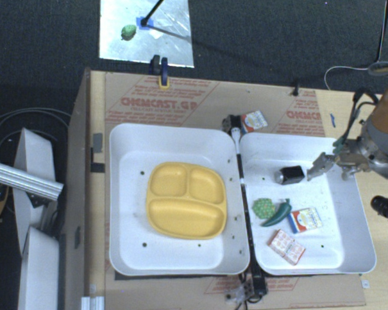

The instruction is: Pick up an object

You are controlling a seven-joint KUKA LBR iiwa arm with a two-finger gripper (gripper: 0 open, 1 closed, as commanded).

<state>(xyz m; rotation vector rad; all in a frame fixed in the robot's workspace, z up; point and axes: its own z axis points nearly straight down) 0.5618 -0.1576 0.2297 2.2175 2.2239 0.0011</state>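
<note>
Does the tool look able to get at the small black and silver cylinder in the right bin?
Probably yes: the tool sits just beside the small black and silver cylinder, with nothing between them.

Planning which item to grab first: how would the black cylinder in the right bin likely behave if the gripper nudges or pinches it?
The black cylinder lies on its side on the smooth floor of the right bin, so a nudge would probably roll it. It looks rigid, with a shiny end, so it may slip when pinched. The gripper is just beside it.

"CHEMCAST GP" printed on bench board
</note>
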